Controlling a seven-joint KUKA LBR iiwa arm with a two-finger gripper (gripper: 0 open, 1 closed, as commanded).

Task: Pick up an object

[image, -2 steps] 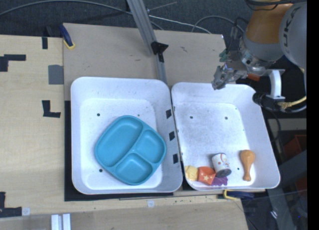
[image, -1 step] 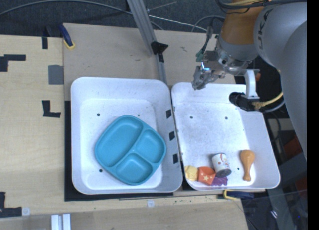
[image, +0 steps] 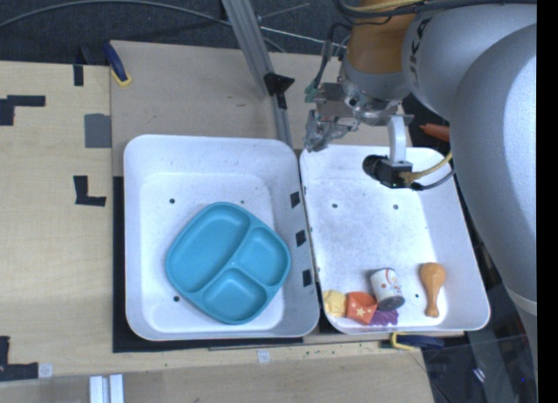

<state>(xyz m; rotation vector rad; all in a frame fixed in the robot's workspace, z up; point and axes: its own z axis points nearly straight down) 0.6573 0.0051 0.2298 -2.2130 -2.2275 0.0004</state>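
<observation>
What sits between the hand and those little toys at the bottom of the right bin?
Just bare white bin floor. In the camera view, the hand hangs at the bin's top left corner, and the toys huddle along the near edge.

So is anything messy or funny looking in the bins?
Nothing looks broken or spilled. The toys are all bunched along the near edge of the right bin: a small can tipped on its side, a drumstick and some little blocks. The blue plate lies flat in the left bin.
</observation>
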